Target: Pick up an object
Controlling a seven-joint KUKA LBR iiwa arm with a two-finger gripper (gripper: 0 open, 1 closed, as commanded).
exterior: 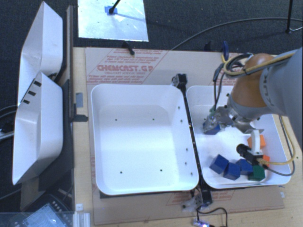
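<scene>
Blue blocks clustered beside a green block.

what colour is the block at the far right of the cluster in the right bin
Green: the block sits beside blue blocks in the right bin, camera view.

Grey arm enters from right, orange band above wrist, bent steeply downward. Gripper hangs low beneath the wrist, tip pointing left of it.

Both bins look like smooth glossy white plastic; the desk beneath is matt pale board; blue blocks matt.
</scene>
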